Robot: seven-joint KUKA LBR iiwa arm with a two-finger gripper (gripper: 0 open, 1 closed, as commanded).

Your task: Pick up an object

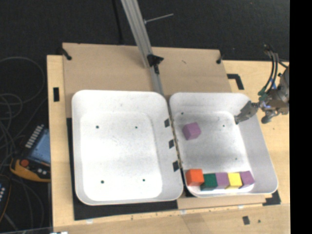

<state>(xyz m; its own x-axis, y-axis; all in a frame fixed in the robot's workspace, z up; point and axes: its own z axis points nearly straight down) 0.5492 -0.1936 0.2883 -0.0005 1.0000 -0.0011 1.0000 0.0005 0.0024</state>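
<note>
Six small cubes are sitting in the right bin, all flat on its floor: a lone light purple cube is lying in the upper left part, slightly rotated, well apart from the rest. Five others are lining up in a row touching each other along the near wall, left to right: an orange cube near the bin's near-left corner, a green cube, a pale purple cube, a yellow cube, and a purple cube ending the row.
</note>
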